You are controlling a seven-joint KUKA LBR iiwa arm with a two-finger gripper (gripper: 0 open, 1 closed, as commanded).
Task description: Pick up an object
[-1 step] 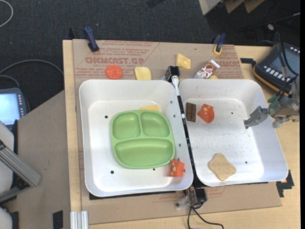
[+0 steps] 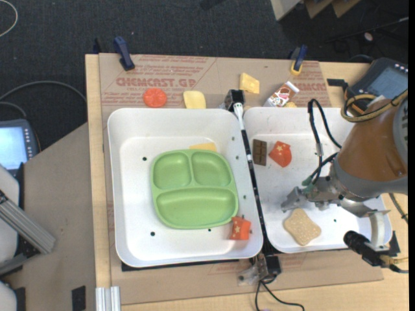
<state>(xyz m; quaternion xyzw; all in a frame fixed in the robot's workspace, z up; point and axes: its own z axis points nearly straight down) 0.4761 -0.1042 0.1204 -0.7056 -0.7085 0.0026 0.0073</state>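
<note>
Reaching in from the right over the right bin (image 2: 285,241), with the end effector (image 2: 293,199) hanging low near the bin's middle, just above the pale biscuit-shaped piece (image 2: 301,227) at the near side. Showing grey fingers pointing left with nothing visibly between them; not possible to tell how far apart. Lying at the far side of the same bin: a red strawberry-like toy (image 2: 281,153) and, just left of it, a brown chocolate-bar piece (image 2: 259,151), both well apart from the end effector. Sitting in the left bin (image 2: 123,173): a green divided plate (image 2: 193,188) near the centre, a yellow piece (image 2: 203,147) peeking out at its far edge, and a small orange-red block (image 2: 240,229) touching the plate's near right corner. Resting on the cardboard-covered worktop (image 2: 97,173) beyond the bins: an orange disc (image 2: 155,97), a yellow lump (image 2: 194,100), a yellow wedge (image 2: 249,83) and a small red-and-white packet (image 2: 282,95). Clamping the far edge of the worktop: two blue clips (image 2: 123,52).
</note>
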